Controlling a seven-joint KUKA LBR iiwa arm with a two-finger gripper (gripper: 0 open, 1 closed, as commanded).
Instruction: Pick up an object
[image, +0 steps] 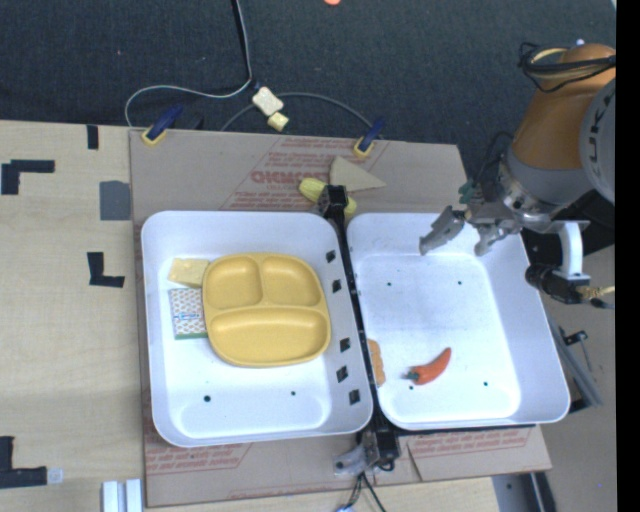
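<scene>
Camera view has your gripper (460, 234) up at the right bin's (500, 410) far rim, fingers apart and holding nothing. Approach step, I'd say: the pepper (432, 367) lies near the front, so come forward and descend.

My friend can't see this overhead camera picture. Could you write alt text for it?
A grey and orange robot arm's open pincer hovers over the right white bin, which holds a red chili pepper. The left white bin holds a yellow divided plate and a small packet.
</scene>
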